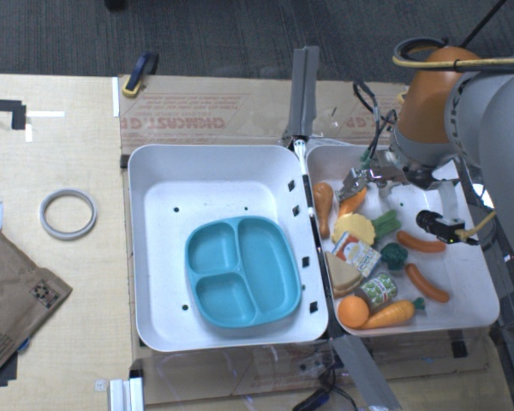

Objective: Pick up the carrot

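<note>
Hovering at the right bin's (471, 311) far end, the gripper (366, 178) hides its grip state, one carrot (391, 314) lies at the near edge beside one orange (353, 312), and one blue plate (240, 271) occupies the left bin (154, 255).

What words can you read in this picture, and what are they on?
"BOX": on the brown cardboard at the left edge.
Red print on the cardboard sheet behind the bins: upside down and too blurred to read.
Food packet in the right bin: its label is too small to read.
Green can: label too small to read.
</note>
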`<action>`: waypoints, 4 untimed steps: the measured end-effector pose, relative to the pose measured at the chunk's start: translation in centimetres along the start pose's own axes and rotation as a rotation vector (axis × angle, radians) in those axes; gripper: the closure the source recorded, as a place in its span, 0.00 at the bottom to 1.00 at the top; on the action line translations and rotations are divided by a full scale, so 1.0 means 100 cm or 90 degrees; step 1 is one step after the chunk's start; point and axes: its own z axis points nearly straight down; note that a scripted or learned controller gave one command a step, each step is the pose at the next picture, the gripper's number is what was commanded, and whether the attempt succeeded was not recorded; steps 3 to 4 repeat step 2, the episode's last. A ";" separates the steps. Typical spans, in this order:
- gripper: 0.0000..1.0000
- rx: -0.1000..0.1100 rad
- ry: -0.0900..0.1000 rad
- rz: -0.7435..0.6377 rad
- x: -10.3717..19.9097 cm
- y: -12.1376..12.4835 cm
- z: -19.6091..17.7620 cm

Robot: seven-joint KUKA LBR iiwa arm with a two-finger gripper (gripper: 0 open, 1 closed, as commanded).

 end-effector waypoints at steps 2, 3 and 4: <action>1.00 0.001 0.000 0.065 0.054 0.022 -0.100; 1.00 0.001 0.000 0.065 0.054 0.022 -0.100; 1.00 0.001 0.000 0.065 0.054 0.022 -0.100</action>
